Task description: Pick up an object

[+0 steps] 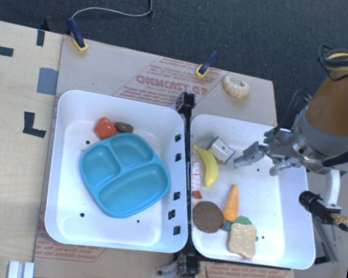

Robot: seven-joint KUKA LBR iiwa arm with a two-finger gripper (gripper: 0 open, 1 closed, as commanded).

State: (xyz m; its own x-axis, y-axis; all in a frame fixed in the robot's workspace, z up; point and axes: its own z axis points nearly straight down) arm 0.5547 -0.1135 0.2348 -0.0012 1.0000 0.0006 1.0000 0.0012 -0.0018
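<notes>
From above the bench, the gripper [264, 160] hangs over the upper part of the right bin [294, 208], its two fingers spread apart and holding nothing. Just to its left lies a small grey-and-white box [222, 151], and a little further left and below, a yellow banana [207, 164], smooth and curved. Below the gripper sits an orange carrot [232, 203] with a green tip, tapered and upright in the frame. Lower still lie a round brown cookie [208, 216] and a pale slice of toast [242, 239] with a mottled crust, the two near each other at the bin's lower edge. Far to the gripper's left, in the left bin [63, 169], a glossy blue divided plate [125, 174] lies tilted, with an orange-red piece [105, 128] and a small dark brown piece [124, 127] touching its upper rim. Above the gripper and left, a cream ring-shaped thing [235, 86] rests on the cardboard sheet [163, 84], which carries red printing reading "CHEMCAST".
</notes>
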